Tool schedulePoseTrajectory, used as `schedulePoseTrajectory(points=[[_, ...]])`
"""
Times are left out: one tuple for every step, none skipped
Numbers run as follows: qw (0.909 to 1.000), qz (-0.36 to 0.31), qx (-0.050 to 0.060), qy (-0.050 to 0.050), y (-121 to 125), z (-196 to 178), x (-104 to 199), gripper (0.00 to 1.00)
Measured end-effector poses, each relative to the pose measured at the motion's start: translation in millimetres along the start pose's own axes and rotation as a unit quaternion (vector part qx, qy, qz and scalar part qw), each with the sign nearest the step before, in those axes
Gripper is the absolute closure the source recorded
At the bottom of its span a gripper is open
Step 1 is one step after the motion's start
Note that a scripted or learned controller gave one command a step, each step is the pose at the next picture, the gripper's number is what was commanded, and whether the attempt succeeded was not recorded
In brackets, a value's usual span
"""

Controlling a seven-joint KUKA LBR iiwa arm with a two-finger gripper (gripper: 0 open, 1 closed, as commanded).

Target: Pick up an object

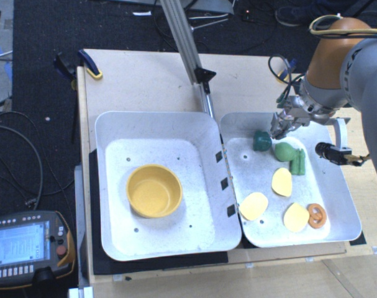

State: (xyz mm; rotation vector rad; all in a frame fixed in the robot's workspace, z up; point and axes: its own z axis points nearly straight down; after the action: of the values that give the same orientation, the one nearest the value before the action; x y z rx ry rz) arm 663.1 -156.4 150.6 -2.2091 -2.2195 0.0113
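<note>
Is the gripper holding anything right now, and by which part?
Cannot be told. The gripper hangs just above the dark green piece in the right bin; no object shows between its fingers.

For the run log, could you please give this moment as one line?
gripper over right white bin | beside dark green round object | nothing held

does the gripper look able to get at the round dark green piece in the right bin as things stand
Probably yes. The gripper hangs just above and right of the round dark green piece in the right white bin. Nothing covers it; the lighter green bent piece lies beside it, apart.
</note>
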Motion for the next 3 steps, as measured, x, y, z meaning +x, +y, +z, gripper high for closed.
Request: schedulePoseTrajectory(points=[[1.0000, 0.000, -0.005, -0.001, 1, 53, 0, 0.00], [1.0000, -0.001, -0.006, -0.002, 1, 44, 1, 1.00], [0.9999, 0.000, -0.011, -0.002, 1, -19, 2, 1.00]])
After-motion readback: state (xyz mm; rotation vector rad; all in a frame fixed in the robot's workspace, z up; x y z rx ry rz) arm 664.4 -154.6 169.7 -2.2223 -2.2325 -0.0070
